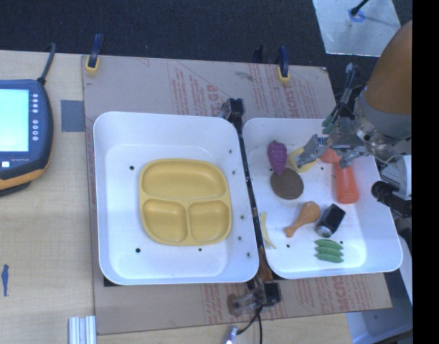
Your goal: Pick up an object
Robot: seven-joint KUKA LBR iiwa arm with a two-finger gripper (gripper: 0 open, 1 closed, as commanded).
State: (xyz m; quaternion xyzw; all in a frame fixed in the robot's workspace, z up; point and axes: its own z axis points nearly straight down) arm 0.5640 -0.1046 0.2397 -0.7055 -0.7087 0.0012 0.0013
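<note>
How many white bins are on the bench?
2. The left bin holds a yellow divided tray. The right bin sits beside it, holding the toy food, under the arm's tool. The arm covers part of the right bin.

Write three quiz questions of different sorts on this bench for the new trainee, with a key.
1. True or false: the yellow divided tray lies in the right bin.
2. Which toy lies nearest the green pea pod? A) purple grapes B) black can C) orange carrot
3. Fill in: the chicken drumstick lies just below the brown ____.

Key
1. False; it lies in the left bin.
2. B.
3. Disc. The pincer hovers over the right bin's upper part, with nothing seen between its fingers.
</note>
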